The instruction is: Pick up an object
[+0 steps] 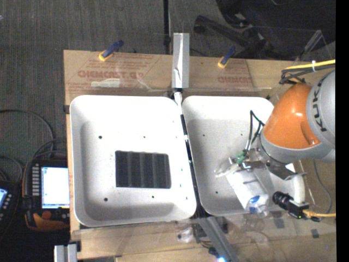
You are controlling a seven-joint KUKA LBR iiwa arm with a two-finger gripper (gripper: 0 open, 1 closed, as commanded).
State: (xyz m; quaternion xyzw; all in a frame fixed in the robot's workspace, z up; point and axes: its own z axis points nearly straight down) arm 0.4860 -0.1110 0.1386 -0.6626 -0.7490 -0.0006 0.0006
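A dark ribbed rectangular pad (143, 169) lies flat in the middle of the left bin (87, 124). In the right bin (212, 119), a clear plastic bottle with a blue cap (252, 194) lies near the front right corner. My gripper (235, 164) reaches down into the right bin from the right, just above and left of the bottle. The arm's orange band (289, 125) and grey wrist cover the bin's right side and hide much of the gripper.
The two white bins meet at a raised middle rim (185, 146). Cardboard (125, 72) with two clamps lies behind the bins. A metal post (180, 59) stands at the back centre. Cables and a black connector (284, 200) hang by the arm.
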